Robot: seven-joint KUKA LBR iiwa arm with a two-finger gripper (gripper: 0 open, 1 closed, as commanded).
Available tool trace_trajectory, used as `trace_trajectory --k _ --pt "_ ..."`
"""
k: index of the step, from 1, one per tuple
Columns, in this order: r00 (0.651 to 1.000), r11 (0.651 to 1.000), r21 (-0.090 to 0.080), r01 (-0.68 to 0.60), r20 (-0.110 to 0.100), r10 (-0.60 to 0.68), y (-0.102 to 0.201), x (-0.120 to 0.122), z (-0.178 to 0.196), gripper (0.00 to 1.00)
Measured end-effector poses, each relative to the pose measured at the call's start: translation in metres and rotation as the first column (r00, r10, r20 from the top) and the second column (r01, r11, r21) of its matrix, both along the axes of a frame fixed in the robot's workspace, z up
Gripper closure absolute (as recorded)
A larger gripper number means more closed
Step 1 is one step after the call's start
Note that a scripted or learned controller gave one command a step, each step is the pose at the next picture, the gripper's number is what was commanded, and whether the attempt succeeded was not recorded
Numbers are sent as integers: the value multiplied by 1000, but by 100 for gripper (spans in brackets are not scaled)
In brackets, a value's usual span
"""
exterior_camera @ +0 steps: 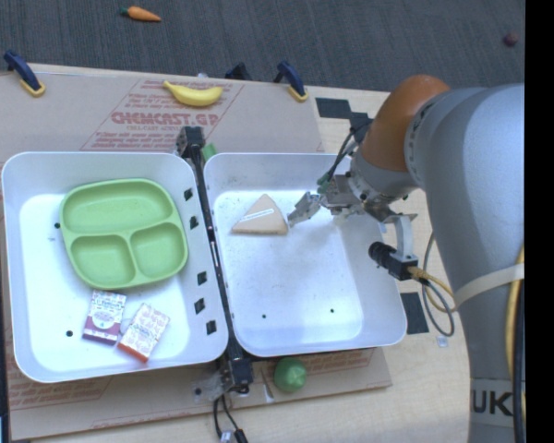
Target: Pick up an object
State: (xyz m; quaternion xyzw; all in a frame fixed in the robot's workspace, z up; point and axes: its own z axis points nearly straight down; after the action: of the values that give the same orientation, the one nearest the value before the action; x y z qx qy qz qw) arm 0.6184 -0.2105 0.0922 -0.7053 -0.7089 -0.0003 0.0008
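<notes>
A tan wedge-shaped sandwich piece (259, 218) lies in the upper left of the right bin (351, 312). My gripper (304, 209) hangs just to its right, low over the bin, its fingertips close to the wedge's right edge. Nothing shows between the fingers. The grey arm with its orange band (408, 118) comes in from the right.
The left bin (18, 275) holds a green divided plate (123, 229) and two small packets (104, 317) (144, 330). A banana (193, 91) rests on the cardboard behind the bins, a green ball (291, 374) in front, a carrot (142, 13) on the floor.
</notes>
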Motion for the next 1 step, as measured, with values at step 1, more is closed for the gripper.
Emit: trace_trajectory --k 1 --pt "1000 1000 0 0 0 0 0 39 0 0"
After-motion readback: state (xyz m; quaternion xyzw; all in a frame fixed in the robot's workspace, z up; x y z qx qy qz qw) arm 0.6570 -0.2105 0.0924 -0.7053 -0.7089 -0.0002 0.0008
